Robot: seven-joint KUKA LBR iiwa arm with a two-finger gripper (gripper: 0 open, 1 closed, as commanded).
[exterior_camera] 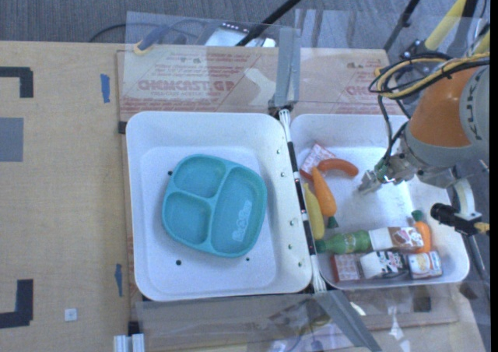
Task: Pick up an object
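My gripper (372, 181) hangs over the middle of the right bin (455, 265), just right of the curved orange sausage (338, 166); nothing shows between its fingers. An orange carrot (324, 191) lies left of it beside a yellow banana-like piece (313, 216) at the bin's left wall. Along the front lie a green bottle (347, 243), a brown-labelled bottle (401, 237) and small cartons (387, 265). A small red-and-white packet (315, 159) sits at the back left.
The left bin (148, 140) holds a teal three-compartment plate (214, 204). A divider rim (292, 187) separates the bins. A small orange piece (424, 232) lies at the right bin's right side. A clear plastic screen stands behind both bins.
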